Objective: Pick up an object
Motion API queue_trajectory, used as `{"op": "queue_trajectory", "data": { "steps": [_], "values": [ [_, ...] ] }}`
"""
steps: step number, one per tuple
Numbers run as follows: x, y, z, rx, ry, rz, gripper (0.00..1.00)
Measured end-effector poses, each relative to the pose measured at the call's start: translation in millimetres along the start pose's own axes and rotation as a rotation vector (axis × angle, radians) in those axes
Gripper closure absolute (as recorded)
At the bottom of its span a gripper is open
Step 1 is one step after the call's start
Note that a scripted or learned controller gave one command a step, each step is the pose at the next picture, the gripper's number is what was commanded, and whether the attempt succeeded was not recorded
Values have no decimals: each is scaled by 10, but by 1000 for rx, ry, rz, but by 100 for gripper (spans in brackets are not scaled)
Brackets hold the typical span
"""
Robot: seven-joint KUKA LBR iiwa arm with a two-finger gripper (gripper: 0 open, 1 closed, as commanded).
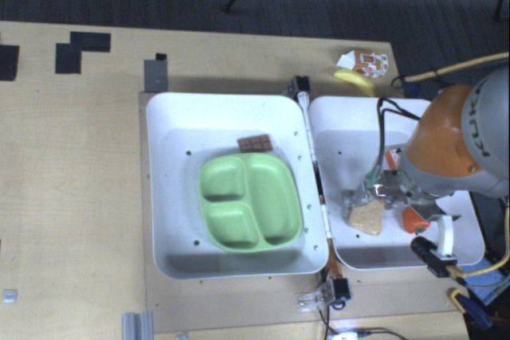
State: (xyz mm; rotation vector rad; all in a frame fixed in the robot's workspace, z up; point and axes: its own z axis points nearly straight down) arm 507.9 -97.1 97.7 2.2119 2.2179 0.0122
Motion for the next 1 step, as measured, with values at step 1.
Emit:
{"op": "queue_trajectory", "data": {
  "steps": [1],
  "values": [
    [438, -190, -873, 9, 2, -2, 100]
  ]
}}
